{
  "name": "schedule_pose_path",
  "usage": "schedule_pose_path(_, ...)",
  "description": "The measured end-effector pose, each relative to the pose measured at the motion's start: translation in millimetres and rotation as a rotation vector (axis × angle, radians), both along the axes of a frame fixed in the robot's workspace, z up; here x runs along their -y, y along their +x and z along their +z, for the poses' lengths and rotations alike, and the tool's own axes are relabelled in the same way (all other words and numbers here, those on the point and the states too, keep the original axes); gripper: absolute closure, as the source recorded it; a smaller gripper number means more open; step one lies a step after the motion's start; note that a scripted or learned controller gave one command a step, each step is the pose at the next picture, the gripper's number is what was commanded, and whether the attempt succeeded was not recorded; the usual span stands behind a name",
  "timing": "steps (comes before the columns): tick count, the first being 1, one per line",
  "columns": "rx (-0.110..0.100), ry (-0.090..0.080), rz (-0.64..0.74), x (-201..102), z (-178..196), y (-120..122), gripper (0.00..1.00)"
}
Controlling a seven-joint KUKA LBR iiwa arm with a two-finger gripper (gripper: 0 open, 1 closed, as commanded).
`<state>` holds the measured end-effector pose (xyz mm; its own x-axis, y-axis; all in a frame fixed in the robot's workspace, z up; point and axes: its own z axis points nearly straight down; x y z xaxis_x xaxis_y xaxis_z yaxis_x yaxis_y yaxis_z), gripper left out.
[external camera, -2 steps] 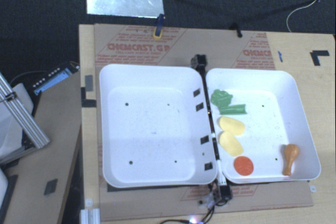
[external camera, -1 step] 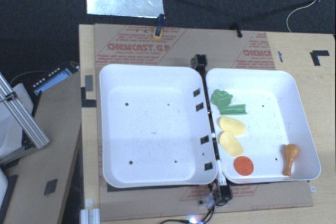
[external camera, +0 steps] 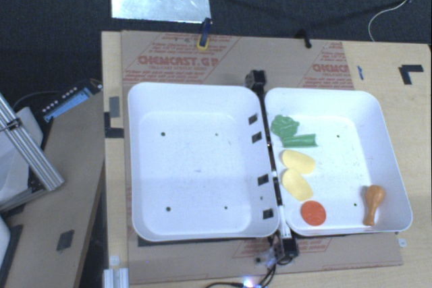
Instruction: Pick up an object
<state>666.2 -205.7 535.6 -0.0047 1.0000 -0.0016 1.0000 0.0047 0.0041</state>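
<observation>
left bin [external camera: 196, 111]: white, with small dark dots
right bin [external camera: 337, 104]: white
leafy toy [external camera: 289, 130]: green
two lumpy toys [external camera: 297, 172]: pale yellow
round flat toy [external camera: 313, 213]: red-orange
drumstick toy [external camera: 372, 203]: brown-orange
board under the bins [external camera: 175, 61]: tan with red letters
floor [external camera: 54, 10]: dark blue-grey

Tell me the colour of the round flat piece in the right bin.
Orange-red. The round piece lies near the front edge of the right bin, clearest in the camera view.
</observation>
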Motion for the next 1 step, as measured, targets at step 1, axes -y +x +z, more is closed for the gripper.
schedule_pose_path(1,-0.001,0.001,-0.004,0.7,0.3,-25.1,1.00)
